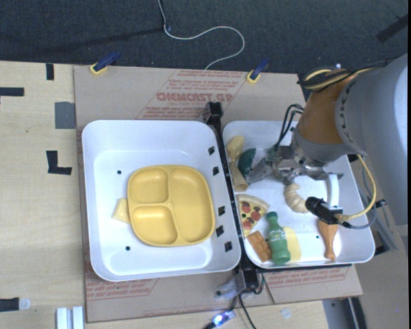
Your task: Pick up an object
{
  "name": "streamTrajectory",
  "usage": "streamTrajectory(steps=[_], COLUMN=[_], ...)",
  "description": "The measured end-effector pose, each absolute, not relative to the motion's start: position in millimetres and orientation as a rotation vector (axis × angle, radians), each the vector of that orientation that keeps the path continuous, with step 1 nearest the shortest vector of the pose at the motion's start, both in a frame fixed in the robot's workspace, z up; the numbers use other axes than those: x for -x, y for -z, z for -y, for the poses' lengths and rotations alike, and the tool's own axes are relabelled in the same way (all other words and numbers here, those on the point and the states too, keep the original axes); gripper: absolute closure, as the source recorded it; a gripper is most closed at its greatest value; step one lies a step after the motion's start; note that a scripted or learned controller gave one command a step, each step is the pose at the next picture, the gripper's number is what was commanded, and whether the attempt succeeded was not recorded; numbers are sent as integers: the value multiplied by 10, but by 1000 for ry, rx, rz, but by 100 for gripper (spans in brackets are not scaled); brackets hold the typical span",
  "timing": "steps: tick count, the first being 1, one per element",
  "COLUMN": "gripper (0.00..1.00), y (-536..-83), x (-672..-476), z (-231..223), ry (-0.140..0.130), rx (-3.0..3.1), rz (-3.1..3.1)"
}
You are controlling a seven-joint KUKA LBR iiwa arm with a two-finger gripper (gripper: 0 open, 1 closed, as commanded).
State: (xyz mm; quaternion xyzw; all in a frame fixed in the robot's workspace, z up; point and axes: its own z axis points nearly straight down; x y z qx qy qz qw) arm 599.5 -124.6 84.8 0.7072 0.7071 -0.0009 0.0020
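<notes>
The right bin (353, 184) holds several toy foods. A green bottle (277, 237) lies near its front, next to a pale yellow block (293, 247) and a brown piece (258, 245). A pizza slice (251, 211) lies by the left wall. A croissant (294, 197) sits mid-bin and a drumstick (329, 240) at the front right. A dark green item (246, 160) and pale yellow pieces (235, 145) lie at the back left. My gripper (274, 168) hangs low over the bin's middle, between the green item and the croissant, with nothing visibly held.
The left bin (103, 149) holds a yellow divided plate (171, 204) with a pale yellow slice (118, 210) poking out at its left. The arm's orange band (322, 118) and grey body cover the right bin's back right. A black plug with a yellow cable (323, 209) hangs beside the croissant.
</notes>
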Motion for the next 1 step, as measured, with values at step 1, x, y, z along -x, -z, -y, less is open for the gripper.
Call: streamTrajectory(steps=[1], gripper=[100], y=[-950], x=[-5994], z=[1235], ry=[2], rx=[-2219], rz=[-2222])
